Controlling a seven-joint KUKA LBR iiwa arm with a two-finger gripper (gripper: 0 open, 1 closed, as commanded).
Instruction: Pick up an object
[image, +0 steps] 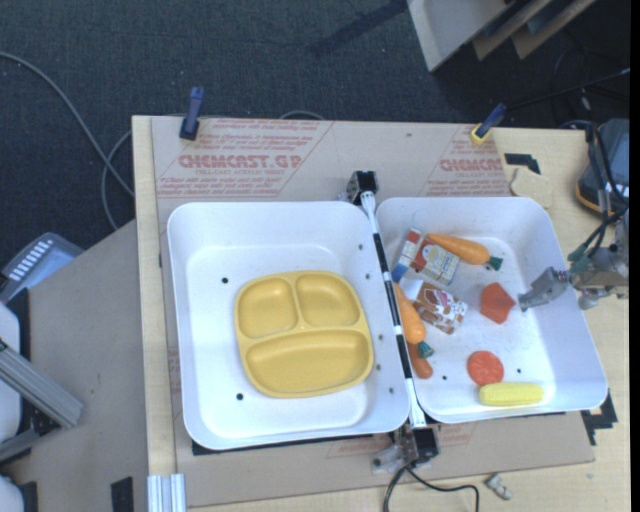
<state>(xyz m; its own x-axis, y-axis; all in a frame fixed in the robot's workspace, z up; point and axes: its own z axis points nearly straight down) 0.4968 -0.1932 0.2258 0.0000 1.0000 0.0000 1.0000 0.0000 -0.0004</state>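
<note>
Gripper (541, 290) at right bin (570, 350) edge, fingers indistinct, arm cut off

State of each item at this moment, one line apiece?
Gripper: over the right bin's right side, holding nothing visible.
Yellow plate: flat in left bin, compartments bare.
Upper carrot: lying on its side.
Corn: lying near front wall.
Tomato: resting loose.

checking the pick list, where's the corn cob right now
The corn cob lies in the right bin, near its front edge, just below the red tomato.
</note>
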